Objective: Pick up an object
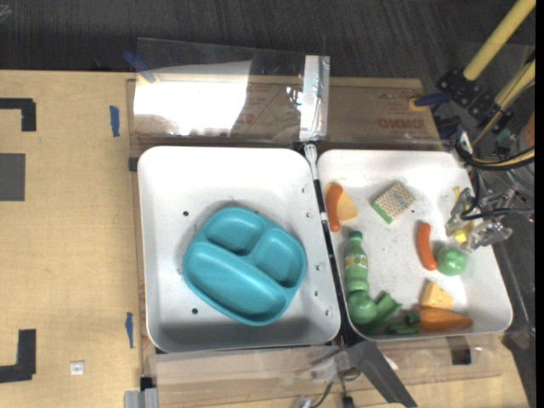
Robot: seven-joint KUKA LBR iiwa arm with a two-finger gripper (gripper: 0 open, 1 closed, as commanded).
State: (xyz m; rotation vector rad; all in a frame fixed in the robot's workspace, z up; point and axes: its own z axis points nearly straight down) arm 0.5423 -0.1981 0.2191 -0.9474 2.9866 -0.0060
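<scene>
The right bin (399, 172) holds toy foods. An orange slice (335, 204) lies at its left wall, and a speckled green-edged block (393, 201) sits near the middle. A red chilli (425, 245) lies beside a green ball (451, 262). A green bottle (355, 260) and a green pepper (374, 306) are along the left side. At the front are a yellow cheese wedge (437, 295) and a carrot (442, 319). My gripper (476, 225) hangs over the bin's right rim, just above and right of the green ball, with nothing visibly between its fingers.
The left bin (161, 185) bears a teal divided plate (245, 263). A clear plastic sheet with silver tape (313, 100) stands behind the bins. Cables and a yellow pole (501, 32) crowd the upper right. Bare wooden bench (59, 228) lies to the left.
</scene>
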